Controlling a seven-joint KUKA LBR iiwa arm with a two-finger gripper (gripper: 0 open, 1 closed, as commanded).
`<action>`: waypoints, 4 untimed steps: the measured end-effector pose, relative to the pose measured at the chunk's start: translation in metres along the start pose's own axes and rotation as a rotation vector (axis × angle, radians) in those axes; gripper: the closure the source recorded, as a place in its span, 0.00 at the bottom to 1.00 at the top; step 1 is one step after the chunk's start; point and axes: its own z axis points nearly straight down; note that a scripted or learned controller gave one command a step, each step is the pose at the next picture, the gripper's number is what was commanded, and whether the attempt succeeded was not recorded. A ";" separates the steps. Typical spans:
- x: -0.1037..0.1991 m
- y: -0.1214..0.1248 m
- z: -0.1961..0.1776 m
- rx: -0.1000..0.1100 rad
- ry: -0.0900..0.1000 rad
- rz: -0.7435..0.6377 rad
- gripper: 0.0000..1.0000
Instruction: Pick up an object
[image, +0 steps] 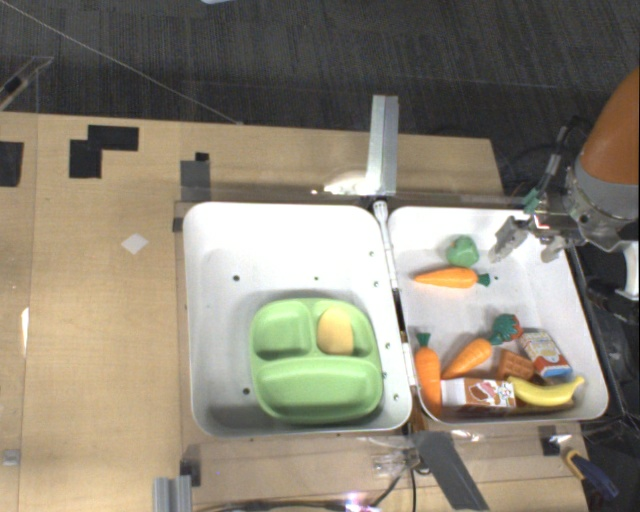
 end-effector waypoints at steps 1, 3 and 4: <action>0.032 0.015 0.112 -0.004 0.000 0.149 0.00; 0.018 0.073 0.127 -0.015 -0.001 0.196 1.00; 0.019 0.075 0.114 -0.021 -0.003 0.190 1.00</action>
